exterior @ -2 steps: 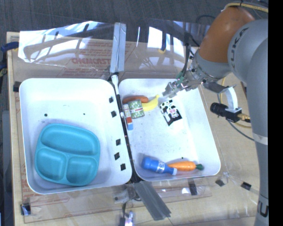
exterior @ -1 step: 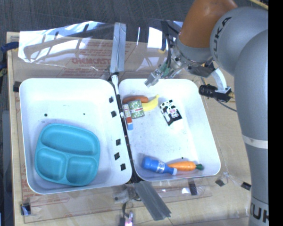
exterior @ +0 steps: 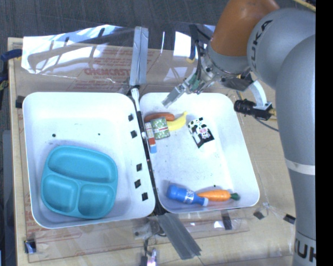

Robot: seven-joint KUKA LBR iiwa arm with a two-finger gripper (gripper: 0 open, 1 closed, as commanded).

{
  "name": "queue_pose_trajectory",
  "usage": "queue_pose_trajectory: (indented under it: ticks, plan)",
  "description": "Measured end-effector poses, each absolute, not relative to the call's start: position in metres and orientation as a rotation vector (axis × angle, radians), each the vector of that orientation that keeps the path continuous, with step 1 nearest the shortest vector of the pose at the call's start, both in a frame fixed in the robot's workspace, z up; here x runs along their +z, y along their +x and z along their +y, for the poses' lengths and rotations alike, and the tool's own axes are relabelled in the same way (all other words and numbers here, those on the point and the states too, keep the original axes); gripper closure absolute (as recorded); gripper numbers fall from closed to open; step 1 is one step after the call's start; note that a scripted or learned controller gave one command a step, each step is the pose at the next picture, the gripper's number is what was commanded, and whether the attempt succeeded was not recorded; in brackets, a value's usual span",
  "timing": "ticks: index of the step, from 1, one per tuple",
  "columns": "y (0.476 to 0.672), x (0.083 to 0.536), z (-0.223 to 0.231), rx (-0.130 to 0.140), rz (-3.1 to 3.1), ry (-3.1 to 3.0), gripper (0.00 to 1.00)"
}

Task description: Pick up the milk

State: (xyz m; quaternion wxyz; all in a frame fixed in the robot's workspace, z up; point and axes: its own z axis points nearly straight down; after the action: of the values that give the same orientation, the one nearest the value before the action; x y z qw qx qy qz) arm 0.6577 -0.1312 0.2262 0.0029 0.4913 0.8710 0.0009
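Note:
The milk (exterior: 200, 132) is a small white carton with black cow patches. It lies in the right bin (exterior: 241, 148), in the far half, right of a yellow banana (exterior: 178, 122). My gripper (exterior: 175, 97) hangs over the far rim of the right bin, up and to the left of the milk and well apart from it. Nothing shows in its grasp.
Also in the right bin are a brown sausage (exterior: 159, 116), a small green and red box (exterior: 157, 129), a blue bottle (exterior: 186, 195) and a carrot (exterior: 216, 194) near the front wall. The left bin (exterior: 72, 110) holds a teal divided plate (exterior: 79, 182).

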Motion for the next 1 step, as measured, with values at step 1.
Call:
queue_pose_trajectory:
  ticks: [1]
  plan:
    - [0.6373, 0.1928, -0.1867, -0.001, 2.736, 1.545, 0.00]
